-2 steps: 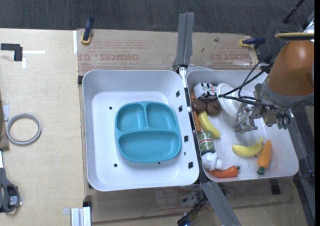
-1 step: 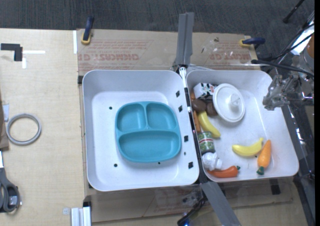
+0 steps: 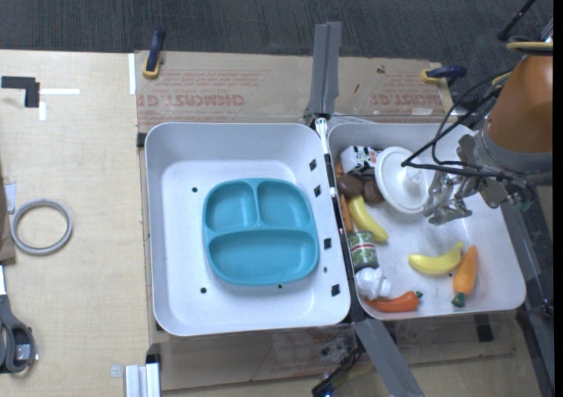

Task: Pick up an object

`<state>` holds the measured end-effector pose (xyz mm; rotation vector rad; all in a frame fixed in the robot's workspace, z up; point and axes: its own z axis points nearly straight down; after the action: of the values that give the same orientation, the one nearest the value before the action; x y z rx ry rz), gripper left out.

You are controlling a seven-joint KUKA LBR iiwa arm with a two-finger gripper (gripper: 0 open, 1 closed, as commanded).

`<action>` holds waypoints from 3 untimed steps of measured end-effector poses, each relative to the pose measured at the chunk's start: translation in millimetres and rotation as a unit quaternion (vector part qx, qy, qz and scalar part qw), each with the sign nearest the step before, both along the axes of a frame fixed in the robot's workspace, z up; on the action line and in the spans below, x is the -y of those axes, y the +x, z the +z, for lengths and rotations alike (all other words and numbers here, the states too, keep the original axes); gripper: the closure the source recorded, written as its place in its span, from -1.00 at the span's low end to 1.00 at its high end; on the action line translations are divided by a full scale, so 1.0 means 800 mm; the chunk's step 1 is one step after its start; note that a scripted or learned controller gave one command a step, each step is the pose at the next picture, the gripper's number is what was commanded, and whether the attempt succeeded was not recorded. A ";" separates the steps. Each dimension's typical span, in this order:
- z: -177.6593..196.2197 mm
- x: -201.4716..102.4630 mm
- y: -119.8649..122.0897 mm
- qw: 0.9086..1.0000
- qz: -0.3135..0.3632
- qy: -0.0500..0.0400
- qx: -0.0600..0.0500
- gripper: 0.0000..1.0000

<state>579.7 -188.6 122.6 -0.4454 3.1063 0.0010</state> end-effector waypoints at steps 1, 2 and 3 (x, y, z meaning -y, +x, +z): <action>-0.037 0.041 0.017 0.991 0.137 -0.001 0.001 1.00; -0.037 0.041 0.017 0.991 0.137 -0.001 0.001 -1.00; -0.038 0.008 -0.079 0.995 0.097 0.000 0.000 -1.00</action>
<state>516.9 -194.7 92.0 -0.7462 3.0488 0.0012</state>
